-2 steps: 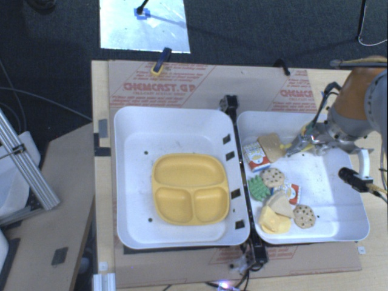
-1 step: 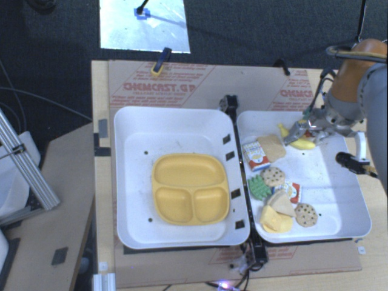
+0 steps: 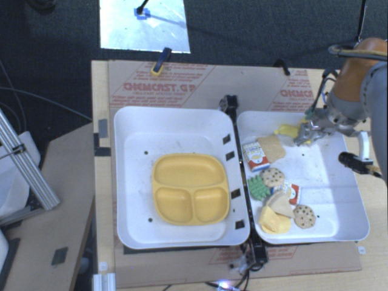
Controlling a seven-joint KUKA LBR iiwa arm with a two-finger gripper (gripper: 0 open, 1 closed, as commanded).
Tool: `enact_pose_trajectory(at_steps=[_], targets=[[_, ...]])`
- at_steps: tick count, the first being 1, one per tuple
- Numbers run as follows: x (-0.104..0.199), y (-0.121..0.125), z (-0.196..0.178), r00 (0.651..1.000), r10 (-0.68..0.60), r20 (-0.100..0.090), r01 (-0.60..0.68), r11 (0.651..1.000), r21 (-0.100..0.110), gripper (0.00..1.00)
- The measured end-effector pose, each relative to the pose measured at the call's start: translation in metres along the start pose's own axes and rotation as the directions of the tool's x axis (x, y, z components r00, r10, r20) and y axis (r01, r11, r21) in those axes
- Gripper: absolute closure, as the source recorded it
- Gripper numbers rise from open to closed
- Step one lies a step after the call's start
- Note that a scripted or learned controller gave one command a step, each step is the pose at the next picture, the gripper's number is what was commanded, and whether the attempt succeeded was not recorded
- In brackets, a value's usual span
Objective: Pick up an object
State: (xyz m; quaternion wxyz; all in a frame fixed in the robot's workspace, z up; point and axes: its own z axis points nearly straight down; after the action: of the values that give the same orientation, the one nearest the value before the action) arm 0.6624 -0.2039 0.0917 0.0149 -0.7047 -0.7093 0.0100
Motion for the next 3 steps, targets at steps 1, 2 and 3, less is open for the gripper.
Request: enact_pose_trajectory(at_steps=[1,2,3], targets=[[0.056,-0.03,-0.058,1.0,0.0,0.007,0.001,0.999,-0.038,1.0],[0.053,-0.029,-0.056,1.0,0.002,0.008,-0.001,0.999,-0.038,0.0],[0.056,-0.044,-0.013,1.0,0.003,0.013,-0.002,0.998,-0.055,0.0]])
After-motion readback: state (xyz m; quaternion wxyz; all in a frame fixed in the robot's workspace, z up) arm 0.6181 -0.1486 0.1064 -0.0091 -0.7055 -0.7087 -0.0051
